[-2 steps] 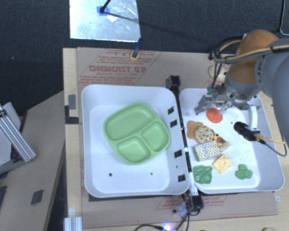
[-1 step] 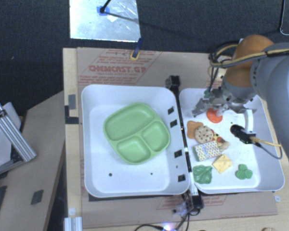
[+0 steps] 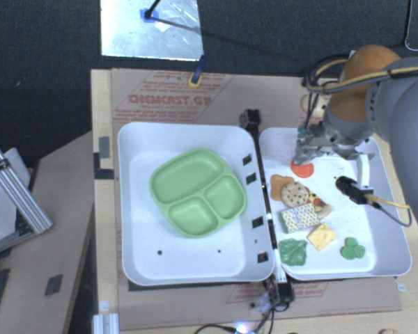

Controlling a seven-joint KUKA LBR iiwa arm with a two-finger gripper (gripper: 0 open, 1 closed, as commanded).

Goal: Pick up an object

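Grey arm (image 3: 398,113) is cut off by the frame's right edge. W/ its orange band (image 3: 362,72) at upper right, it is angled down-left over the top of the right bin (image 3: 384,223). Gripper (image 3: 307,152) is pointed down near that bin's upper-left corner. Its tip is small & blurred, so how far it is spread can't be told.

Left bin (image 3: 195,257) is taken up by one green 3-compartment plate (image 3: 197,192), tilted diagonally, approx. centred.

Right bin's left half is strewn w/ toy food:
- Patterned blue-white block (image 3: 300,218) at centre.
- Leafy green piece (image 3: 292,251) at lower left.
- Choc-chip cookie (image 3: 295,194), overlapping a tan biscuit (image 3: 279,184).
- Yellow wedge (image 3: 322,237).
- Smaller green piece (image 3: 352,248), lower right.

Red-orange piece (image 3: 302,170) is seen just below the gripper. Contact can't be judged.
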